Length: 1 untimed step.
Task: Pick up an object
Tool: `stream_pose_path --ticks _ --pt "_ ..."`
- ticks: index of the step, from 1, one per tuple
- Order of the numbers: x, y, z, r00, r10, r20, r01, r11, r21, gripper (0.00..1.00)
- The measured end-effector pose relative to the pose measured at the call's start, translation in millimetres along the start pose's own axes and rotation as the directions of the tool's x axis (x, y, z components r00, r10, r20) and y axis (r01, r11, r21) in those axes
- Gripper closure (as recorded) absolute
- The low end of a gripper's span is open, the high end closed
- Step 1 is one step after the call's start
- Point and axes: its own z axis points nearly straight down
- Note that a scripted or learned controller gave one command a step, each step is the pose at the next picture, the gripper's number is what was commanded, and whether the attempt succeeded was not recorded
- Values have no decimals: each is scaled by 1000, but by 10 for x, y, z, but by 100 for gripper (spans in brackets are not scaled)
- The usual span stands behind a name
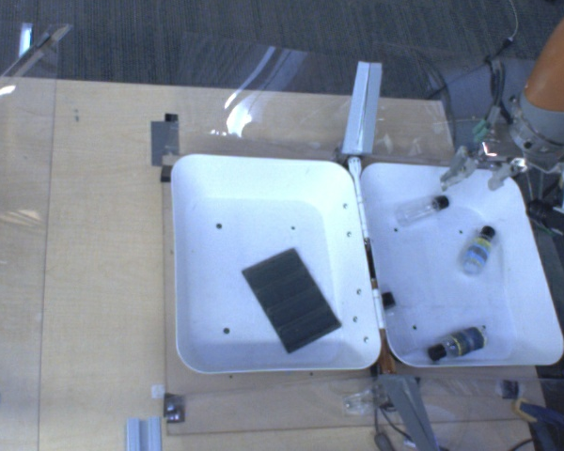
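Jaws [479, 167] spread apart, holding nothing, arm [550, 92] hovering over right bin's [536, 341] far corner.

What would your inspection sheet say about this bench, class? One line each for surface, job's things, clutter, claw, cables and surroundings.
Surface: wooden bench bearing a left bin and a right bin, side by side.
Job's things: dark flat pad lying in the left bin; three small bottles in the right bin, a clear one near the far edge, one with a yellow band mid-bin, a dark one near the front.
Clutter: nothing seen.
Claw: claw over the right bin's far right corner, nothing between its fingers that can be made out; open or shut cannot be told.
Cables: thin cable running down toward the arm.
Surroundings: grey carpet beyond the bench; metal post behind the bins.
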Motion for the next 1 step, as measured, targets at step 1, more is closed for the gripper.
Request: stream_pose_path --ticks 1 --pt "-229 -499 1210 1000 -4 1 4 1000 -5 0"
